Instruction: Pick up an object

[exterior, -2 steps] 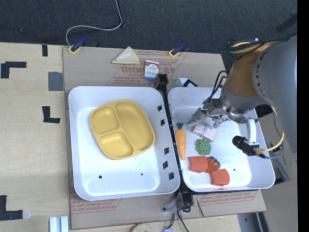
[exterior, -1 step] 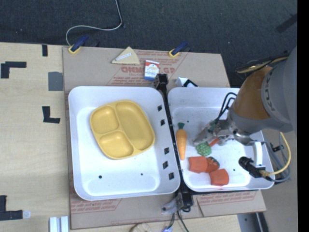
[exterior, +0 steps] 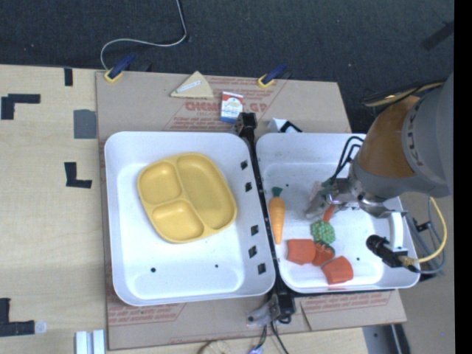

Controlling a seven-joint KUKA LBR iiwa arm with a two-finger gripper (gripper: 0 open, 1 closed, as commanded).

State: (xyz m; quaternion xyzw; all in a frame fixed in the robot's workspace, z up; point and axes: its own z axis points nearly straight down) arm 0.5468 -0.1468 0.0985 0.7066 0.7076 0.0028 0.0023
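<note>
- Left bin (exterior: 125,198): shallow, white; holds one yellow divided plate (exterior: 186,196) with three compartments, lying toward the bin's 12 o'clock half.
- Right bin (exterior: 295,150): shallow, white, set just beside the left bin along a black clip strip.
- Toy carrot (exterior: 276,218): orange with a green top, lying lengthwise near the right bin's 9 o'clock wall, top toward 12 o'clock.
- Green broccoli-like toy (exterior: 322,232): near the right bin's centre, just at 6 o'clock of the gripper.
- Red-orange pieces (exterior: 301,251): a cluster toward the bin's 6 o'clock edge, one separate piece (exterior: 338,270) at its 4 o'clock.
- Gripper (exterior: 324,203): low over the right bin's middle; whether its fingers are apart or together cannot be told, and a small red item sits close by it.
- Arm (exterior: 402,150): grey with orange band, entering from 3 o'clock.
- Small red-and-white carton (exterior: 231,107): on the cardboard at 12 o'clock of the bins.
</note>
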